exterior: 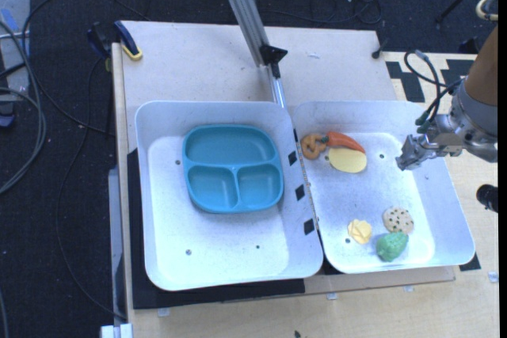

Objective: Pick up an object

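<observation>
The right bin (444,202) holds several small food pieces: an orange carrot (346,141), a brown pretzel (314,146), a yellow oval piece (348,161), a small yellow piece (360,231), a speckled cookie (398,219) and a green lump (391,246). My gripper (409,153) hangs over the right bin's upper right part, to the right of the yellow oval piece and apart from it. Nothing shows between its fingers.
A blue divided tray (234,169) lies in the left bin (158,233). A grey metal pole (245,8) slants down from the top to the gap between the bins. Black cables loop beside the arm at the right edge of the bench.
</observation>
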`<state>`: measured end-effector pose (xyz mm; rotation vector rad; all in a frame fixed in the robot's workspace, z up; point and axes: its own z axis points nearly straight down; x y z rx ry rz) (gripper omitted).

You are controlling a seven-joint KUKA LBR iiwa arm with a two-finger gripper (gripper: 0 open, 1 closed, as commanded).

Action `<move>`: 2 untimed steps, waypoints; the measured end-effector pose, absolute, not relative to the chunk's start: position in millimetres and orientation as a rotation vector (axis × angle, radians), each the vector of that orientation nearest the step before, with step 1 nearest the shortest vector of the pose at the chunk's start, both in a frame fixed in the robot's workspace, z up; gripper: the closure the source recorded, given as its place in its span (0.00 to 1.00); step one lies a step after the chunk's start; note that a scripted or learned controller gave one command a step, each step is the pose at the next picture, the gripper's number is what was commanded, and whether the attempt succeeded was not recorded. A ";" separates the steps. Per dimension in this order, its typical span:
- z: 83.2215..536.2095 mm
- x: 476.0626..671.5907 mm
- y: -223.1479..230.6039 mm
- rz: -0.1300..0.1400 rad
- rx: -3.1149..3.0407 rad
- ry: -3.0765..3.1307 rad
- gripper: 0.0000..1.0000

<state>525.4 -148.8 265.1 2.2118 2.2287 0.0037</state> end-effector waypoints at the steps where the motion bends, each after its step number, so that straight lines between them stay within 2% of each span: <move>1: 269.2 534.7 -92.4 0.004 2.212 2.230 1.00; 2: 271.3 540.8 -37.2 0.002 2.212 2.231 1.00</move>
